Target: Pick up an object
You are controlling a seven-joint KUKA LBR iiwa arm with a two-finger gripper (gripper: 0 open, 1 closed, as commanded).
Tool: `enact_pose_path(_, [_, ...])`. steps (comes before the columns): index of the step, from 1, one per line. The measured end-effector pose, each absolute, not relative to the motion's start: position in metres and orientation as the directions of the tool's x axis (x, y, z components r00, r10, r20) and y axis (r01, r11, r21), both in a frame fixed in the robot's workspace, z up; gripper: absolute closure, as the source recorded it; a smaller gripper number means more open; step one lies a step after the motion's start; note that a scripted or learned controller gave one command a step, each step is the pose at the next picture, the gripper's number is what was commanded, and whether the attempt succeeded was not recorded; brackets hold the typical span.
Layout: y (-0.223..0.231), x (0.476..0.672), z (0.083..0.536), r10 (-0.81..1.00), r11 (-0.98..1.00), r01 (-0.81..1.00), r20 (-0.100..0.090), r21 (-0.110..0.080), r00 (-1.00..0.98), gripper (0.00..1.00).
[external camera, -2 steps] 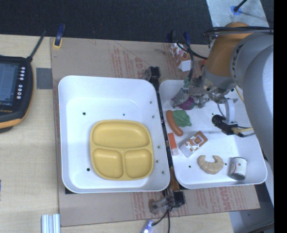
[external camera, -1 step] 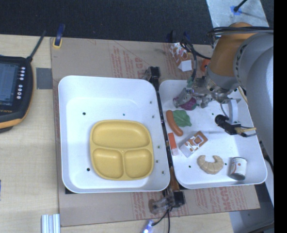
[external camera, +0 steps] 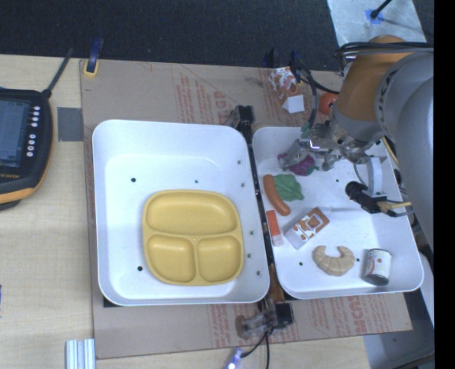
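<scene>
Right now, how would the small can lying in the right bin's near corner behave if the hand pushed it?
The can lies on its side, so it would probably roll. It looks small and rigid, likely light. The bin wall beside it may stop it.

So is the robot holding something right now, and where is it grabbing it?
It cannot be told. The gripper is low in the right bin, right at a purple object, but the fingertips are too hard to see.
</scene>
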State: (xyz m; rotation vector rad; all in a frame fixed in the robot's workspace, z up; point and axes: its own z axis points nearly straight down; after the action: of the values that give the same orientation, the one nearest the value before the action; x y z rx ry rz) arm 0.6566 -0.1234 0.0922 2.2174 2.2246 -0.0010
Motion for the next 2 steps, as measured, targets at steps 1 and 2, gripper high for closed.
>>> enact_pose_path(1, [-0.112,0.656,0.092,1.000,0.003,1.000,0.001,-0.004,-0.003,0.00])
enact_pose_path(2, [-0.137,0.656,0.092,1.000,0.002,1.000,0.000,-0.001,-0.002,0.00])
